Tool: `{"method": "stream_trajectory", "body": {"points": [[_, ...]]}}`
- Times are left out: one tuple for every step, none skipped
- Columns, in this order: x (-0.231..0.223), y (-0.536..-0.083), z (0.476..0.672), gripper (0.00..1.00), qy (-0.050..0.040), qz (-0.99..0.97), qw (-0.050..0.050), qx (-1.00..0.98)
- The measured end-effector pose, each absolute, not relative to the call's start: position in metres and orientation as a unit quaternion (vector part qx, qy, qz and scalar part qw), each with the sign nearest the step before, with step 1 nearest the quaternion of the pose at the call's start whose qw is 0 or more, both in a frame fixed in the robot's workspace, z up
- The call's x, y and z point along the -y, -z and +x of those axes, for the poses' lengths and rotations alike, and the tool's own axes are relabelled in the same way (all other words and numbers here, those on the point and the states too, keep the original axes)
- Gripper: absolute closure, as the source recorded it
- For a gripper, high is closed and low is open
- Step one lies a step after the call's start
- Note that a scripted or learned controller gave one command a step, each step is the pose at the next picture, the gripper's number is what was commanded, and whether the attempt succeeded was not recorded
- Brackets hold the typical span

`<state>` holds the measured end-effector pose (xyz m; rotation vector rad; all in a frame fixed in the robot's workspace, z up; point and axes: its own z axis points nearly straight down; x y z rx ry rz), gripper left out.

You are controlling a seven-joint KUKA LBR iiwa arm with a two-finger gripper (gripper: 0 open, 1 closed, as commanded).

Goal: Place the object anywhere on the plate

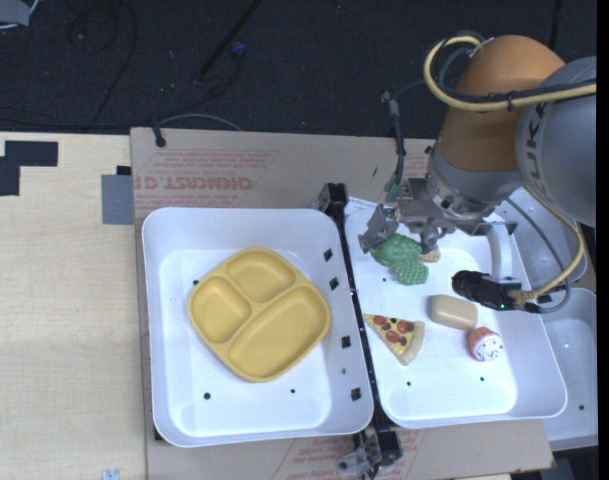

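Hovering: gripper [402, 230] low in the right bin's [529, 393] back-left corner, over the green broccoli-like toy [404, 260]
Fingers: spread, straddling the toy's top
Plate [260, 313]: yellow, three compartments, in the left bin [174, 368]
Nearby: pizza slice [396, 334], tan block [452, 311], cupcake [484, 344]

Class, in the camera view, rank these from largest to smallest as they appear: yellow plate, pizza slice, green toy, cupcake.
1. yellow plate
2. pizza slice and green toy: alike; the claw partly covers the toy
3. cupcake
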<state>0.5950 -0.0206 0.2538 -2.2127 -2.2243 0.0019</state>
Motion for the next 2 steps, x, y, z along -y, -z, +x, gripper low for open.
{"method": "stream_trajectory", "body": {"points": [[-0.031, -0.255, 0.593, 1.00, -0.0008, -0.706, 0.002, 0.709], [-0.088, -0.252, 0.593, 1.00, -0.0013, -0.706, 0.001, 0.709]]}}
